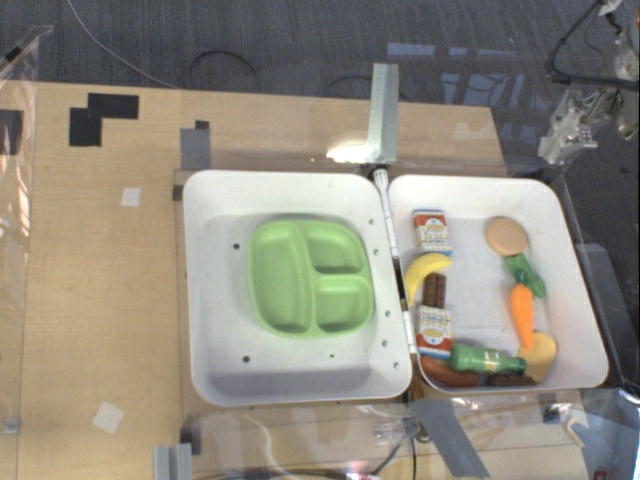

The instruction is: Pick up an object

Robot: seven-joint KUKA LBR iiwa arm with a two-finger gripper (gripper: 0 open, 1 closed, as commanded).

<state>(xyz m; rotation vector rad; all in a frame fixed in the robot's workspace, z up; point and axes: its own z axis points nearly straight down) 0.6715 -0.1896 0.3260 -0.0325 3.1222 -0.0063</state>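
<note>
My gripper (570, 136) hangs at the upper right, beyond the far right corner of the right bin (570, 268) and above the bench, not over any object. In that bin lie a small red and white carton (431, 233), a banana (424, 271), a brown chocolate bar (433, 290), a second carton (433, 329), a green bottle (487, 359) on its side, a brown sausage (447, 373), a carrot (522, 310) with green leaves, a tan round disc (507, 235) and a yellow fruit (541, 349).
The left bin (215, 348) holds a green divided plate (310, 278). A metal post (383, 118) stands behind the seam between the bins. Cables hang at the top right near the arm (625, 68).
</note>
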